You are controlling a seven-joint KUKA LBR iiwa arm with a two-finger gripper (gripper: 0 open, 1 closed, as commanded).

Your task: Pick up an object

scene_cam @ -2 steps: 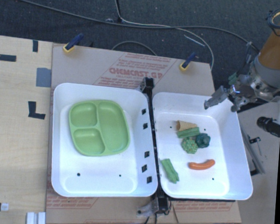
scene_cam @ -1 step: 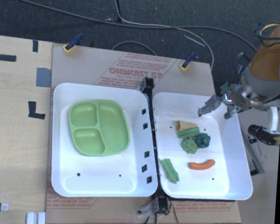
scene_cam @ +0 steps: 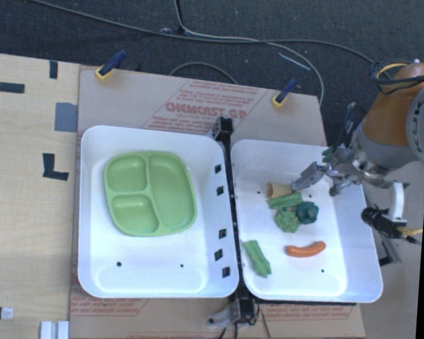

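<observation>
The right bin [scene_cam: 334, 284] holds several toy foods. A tan cone [scene_cam: 275, 189] and a green stalk [scene_cam: 285, 201] lie near the bin's middle. Just below them are a green broccoli [scene_cam: 287, 221] and a dark teal piece [scene_cam: 309, 213]. An orange sausage [scene_cam: 305, 248] and a green pickle [scene_cam: 258, 257] lie nearer the front. My gripper [scene_cam: 317, 184] hangs over the bin's upper right, just right of the cone. It is open, its fingers are spread, and nothing is between them.
In the left bin [scene_cam: 95, 265] lies a green divided plate [scene_cam: 150, 193]. A black divider [scene_cam: 227, 203] runs between the bins. Two clamps [scene_cam: 111, 63] [scene_cam: 284, 92] hold the cardboard at the back, and cables cross the dark floor beyond.
</observation>
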